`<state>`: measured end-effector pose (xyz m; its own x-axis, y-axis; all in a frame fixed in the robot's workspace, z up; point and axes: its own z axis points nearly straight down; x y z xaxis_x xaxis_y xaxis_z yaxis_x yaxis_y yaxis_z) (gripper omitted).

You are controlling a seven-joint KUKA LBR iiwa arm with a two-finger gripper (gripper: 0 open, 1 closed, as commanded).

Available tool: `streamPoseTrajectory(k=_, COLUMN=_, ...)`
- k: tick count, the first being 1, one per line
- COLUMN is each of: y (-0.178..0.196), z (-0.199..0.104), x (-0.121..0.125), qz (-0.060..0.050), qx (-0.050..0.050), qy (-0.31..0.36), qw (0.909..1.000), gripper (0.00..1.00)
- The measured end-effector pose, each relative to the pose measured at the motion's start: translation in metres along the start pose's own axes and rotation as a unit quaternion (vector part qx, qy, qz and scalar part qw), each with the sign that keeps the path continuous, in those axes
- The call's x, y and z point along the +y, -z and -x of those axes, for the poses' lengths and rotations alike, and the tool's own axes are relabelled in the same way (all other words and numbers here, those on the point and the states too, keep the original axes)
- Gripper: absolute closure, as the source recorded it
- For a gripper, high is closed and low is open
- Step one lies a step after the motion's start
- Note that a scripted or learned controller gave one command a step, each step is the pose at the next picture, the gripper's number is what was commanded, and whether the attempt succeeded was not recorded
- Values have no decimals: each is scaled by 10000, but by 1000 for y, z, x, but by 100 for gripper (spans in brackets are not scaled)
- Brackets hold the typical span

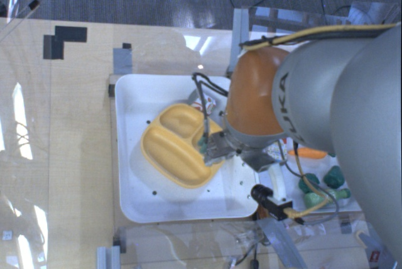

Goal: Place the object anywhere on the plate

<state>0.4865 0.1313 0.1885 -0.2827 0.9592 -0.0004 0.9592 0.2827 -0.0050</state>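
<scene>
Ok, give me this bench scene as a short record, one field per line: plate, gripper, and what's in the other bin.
plate: yellow divided plate, lying in the left white bin
gripper: gripper low over the plate's right edge; a small green object shows at its tip, hold unclear
arm: grey, with orange band
right bin: green pieces and an orange piece, partly hidden

Pale wood bench point(63, 154) bears two white bins: left bin point(129, 154), right bin point(342, 214) beside it.
</scene>
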Motion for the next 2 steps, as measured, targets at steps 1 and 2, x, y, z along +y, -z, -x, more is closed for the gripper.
streamPoseTrajectory(k=1, y=28, z=-33, x=12, qz=5, qx=-5, qy=-1671, qw=9859, gripper=100)
streamPoseTrajectory(k=2, y=42, z=-36, x=11, qz=8, qx=-8, qy=-2461, qw=9692, gripper=100)
